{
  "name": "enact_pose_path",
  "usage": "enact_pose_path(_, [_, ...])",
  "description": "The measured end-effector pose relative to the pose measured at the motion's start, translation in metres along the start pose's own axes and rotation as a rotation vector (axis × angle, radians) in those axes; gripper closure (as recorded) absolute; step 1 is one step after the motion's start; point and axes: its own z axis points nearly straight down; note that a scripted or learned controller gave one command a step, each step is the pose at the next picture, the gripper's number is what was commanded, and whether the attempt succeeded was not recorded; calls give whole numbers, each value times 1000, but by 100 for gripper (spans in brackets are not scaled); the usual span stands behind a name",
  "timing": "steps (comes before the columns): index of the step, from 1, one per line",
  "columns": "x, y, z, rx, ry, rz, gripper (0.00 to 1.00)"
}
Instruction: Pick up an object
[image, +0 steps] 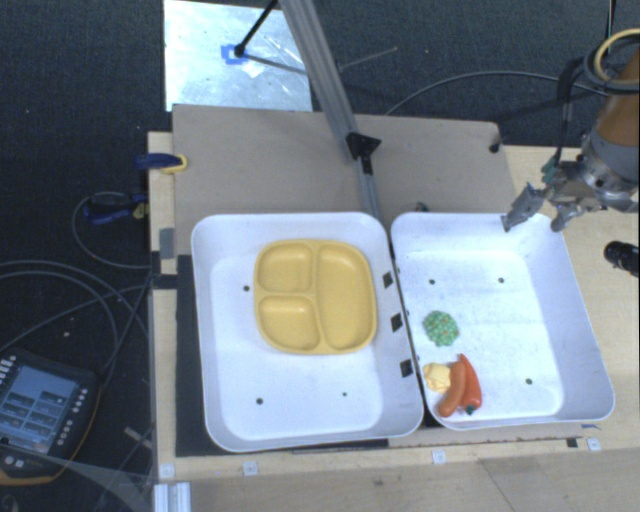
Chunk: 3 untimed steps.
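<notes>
In the right bin (545, 270) lie a green broccoli-like piece (440, 326), a small yellow piece (436, 376) and a red-orange pepper-shaped piece (461, 387), all near its front left corner. My gripper (538, 214) hangs over the bin's far right corner, well away from them. Its two fingers are spread apart with nothing between them.
The left bin (225, 390) holds a yellow divided plate (314, 296). A slanted metal pole (335, 95) crosses the bench behind the bins. Cables and a handheld pendant (35, 405) lie on the floor at left.
</notes>
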Motion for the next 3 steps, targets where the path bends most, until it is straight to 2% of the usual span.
enact_pose_path(1, [0, 0, 0, 1, -1, 0, 0])
enact_pose_path(2, [5, 1, 61, 5, 1, -1, 0])
enact_pose_path(3, [3, 7, 105, 4, 0, -1, 0])
